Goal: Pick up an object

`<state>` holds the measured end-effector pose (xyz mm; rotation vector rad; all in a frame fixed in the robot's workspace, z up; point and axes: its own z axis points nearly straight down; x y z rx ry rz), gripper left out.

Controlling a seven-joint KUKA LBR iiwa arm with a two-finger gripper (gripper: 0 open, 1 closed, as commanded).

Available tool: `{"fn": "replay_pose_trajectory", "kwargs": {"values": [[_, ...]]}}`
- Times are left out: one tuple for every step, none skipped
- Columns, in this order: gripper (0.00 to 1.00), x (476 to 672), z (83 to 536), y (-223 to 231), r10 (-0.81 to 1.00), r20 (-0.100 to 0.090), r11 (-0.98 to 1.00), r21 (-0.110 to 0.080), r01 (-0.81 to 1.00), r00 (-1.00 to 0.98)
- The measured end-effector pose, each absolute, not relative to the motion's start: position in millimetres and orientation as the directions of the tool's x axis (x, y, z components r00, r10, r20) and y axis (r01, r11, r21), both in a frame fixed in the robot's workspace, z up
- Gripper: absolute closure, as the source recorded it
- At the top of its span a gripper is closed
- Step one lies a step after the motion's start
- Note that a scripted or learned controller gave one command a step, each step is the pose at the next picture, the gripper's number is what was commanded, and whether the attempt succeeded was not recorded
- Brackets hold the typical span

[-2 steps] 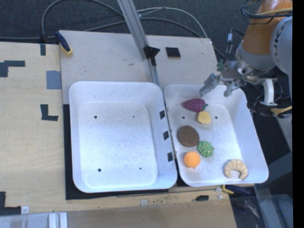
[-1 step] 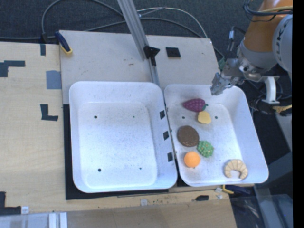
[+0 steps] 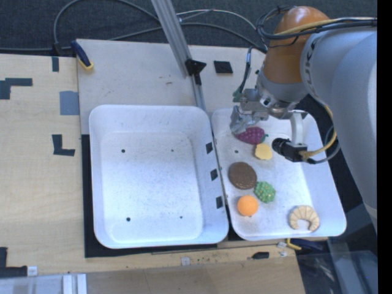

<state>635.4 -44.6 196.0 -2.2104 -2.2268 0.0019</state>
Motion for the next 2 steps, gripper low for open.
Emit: {"fn": "replay_pose_trajectory", "kwargs": {"values": [[1.0,635.8,208,-49,1.0,0.0,0.001,0.0,1.0,-0.001],[1.0,587.9,211,29,1.0,0.002,0.006,0.0,1.0,-0.006]]}}
